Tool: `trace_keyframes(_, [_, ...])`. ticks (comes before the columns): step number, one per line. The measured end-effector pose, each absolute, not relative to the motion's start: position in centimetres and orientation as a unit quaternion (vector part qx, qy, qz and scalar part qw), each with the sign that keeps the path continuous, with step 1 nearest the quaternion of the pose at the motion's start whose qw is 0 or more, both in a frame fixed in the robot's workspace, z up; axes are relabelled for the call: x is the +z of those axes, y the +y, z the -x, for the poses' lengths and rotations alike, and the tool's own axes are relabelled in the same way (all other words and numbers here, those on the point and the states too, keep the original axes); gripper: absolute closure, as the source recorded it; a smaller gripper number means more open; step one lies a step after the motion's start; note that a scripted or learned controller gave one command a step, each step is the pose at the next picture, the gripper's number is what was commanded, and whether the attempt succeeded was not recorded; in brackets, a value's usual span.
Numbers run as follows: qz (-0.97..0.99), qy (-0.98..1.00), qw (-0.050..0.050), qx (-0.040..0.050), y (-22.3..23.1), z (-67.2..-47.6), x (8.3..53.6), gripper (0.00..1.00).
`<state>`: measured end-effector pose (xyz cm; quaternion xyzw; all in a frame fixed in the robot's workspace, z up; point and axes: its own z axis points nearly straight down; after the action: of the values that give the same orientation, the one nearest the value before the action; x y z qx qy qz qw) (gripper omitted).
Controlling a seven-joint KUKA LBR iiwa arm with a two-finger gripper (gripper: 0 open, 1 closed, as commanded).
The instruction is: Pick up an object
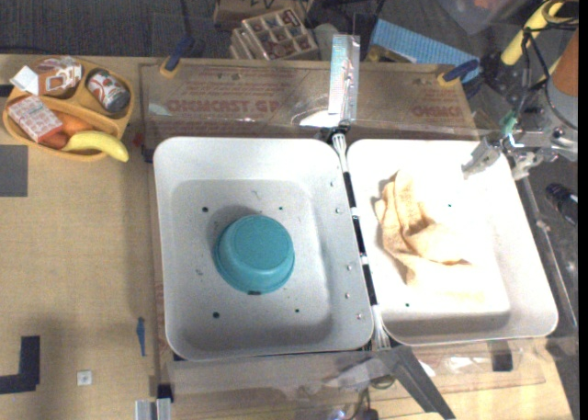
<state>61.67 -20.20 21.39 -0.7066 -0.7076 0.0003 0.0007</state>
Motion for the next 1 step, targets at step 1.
trace_keyframes(1, [0.739, -0.673, 0.001, 0.0007, -17.82, -61.86, 18.07, 0.0])
